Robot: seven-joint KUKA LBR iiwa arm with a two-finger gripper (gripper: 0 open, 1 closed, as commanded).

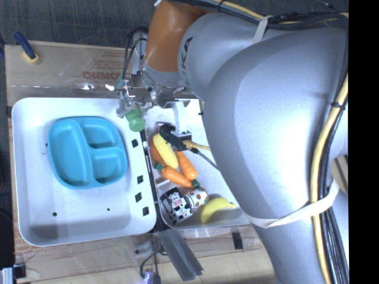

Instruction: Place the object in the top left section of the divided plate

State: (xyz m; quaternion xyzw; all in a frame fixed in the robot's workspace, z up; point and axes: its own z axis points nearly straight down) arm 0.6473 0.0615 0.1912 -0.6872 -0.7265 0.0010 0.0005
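Green, a small object [136,121] sits between the fingers of the pincer [131,112], held above the left bin's [35,218] right edge, just beside the blue divided plate [87,151].

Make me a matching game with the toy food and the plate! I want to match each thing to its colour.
Things:
1. divided plate
2. corn cob
3. carrot
4. small object at the claw

Colours:
A. orange
B. green
C. blue
D. yellow

Pairs: 1-C, 2-D, 3-A, 4-B
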